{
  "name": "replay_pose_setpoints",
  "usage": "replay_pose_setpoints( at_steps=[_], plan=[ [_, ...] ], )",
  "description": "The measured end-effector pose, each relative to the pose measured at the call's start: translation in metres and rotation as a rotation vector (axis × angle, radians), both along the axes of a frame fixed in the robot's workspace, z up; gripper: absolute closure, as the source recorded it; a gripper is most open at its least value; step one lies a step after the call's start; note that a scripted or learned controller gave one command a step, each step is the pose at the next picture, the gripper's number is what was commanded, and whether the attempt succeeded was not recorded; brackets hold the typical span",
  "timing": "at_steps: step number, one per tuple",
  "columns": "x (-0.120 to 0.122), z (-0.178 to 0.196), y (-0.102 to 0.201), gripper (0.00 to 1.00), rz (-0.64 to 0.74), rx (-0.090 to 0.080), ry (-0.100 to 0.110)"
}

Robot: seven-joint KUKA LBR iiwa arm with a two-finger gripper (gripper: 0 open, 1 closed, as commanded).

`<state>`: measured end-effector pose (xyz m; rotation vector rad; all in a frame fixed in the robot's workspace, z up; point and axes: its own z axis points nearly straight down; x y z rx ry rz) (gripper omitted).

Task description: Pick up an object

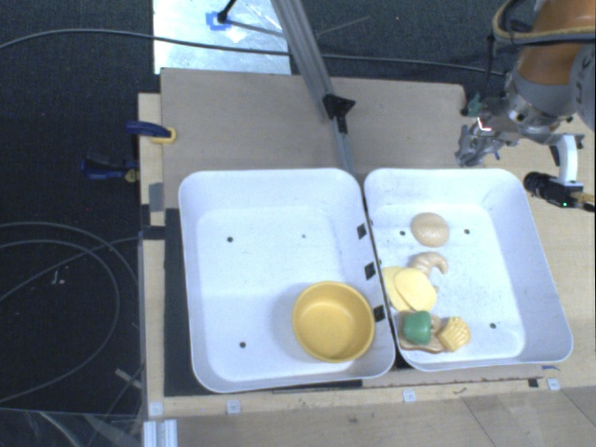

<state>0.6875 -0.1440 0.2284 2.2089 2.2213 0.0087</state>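
Observation:
My gripper (477, 145) hangs above the far rim of the right bin (531, 222), near its back right corner, with nothing visible between its fingers. In that bin lie a beige round bun-like piece (429, 228), a pale curved piece (429, 264), a yellow disc-shaped toy (411, 290), a green toy (417, 326) and a small yellow ridged toy (453, 333). A yellow bowl (333, 320) stands in the left bin (242, 222), at its front right.
A grey tripod leg (307, 54) slants down from the top to the seam between the bins. A blue and yellow clamp (149, 133) grips the bench's left edge. Cables lie on the dark floor at left.

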Motion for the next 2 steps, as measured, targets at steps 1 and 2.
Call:
replay_pose_setpoints(
  at_steps=[1,2],
  plan=[
    [0.001,0.020,0.000,1.00,0.001,0.001,0.004],
    [-0.005,0.011,0.050,1.00,0.003,0.003,0.009]
  ],
)
